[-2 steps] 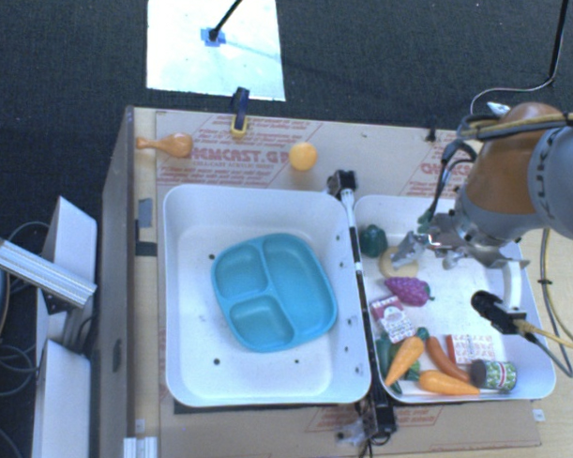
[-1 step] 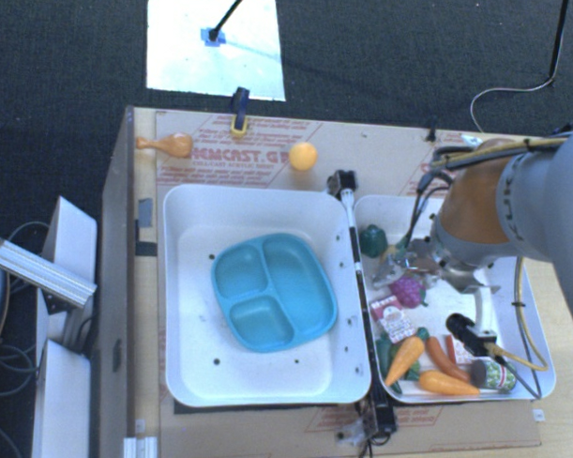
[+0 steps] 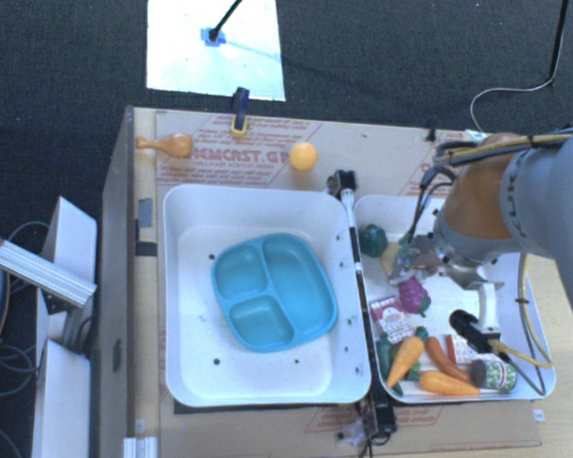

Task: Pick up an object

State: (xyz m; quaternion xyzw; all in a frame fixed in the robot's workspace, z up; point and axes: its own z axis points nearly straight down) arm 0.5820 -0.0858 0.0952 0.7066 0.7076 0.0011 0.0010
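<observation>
**Claw low over the right bin's toys**

While the claw [image 3: 409,259] hangs in the right bin [image 3: 537,321], you cannot tell its state. Your nearest pick, the purple toy [image 3: 414,295], lies just below it in view; carrots [image 3: 406,359] lie further down, long axes slanted. Red counter [image 3: 261,143] lettering reads partly "EMCAST".

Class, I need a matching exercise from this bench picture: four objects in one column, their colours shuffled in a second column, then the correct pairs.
Things:
1. divided plate
2. ball
3. grapes
4. pepper

Colours:
A. purple
B. dark green
C. light blue
D. yellow-orange

Pairs: 1-C, 2-D, 3-A, 4-B
</observation>
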